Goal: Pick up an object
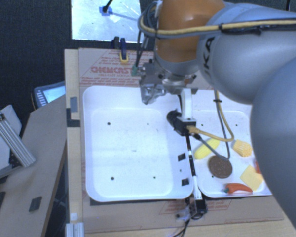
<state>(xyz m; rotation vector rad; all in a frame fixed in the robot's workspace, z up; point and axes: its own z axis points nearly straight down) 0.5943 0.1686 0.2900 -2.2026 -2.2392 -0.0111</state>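
My gripper [149,94] hangs over the far rim of the left bin [89,147], near the divide between the two bins; nothing shows in it. The right bin [239,117] holds the objects: a pale yellow piece [206,149], a brown round disc [220,167], a yellow corn cob [242,148], a yellow wedge [251,177] and a red chili pepper [238,187] near the front rim. All of them lie to the right of and nearer than the gripper. The arm hides the right bin's far right part.
Both bins rest on a cardboard sheet [103,68]. A clamp [122,50] stands at its far edge, with a foil panel [106,11] behind. A tablet [49,95] and an aluminium rail [10,135] lie off to the left.
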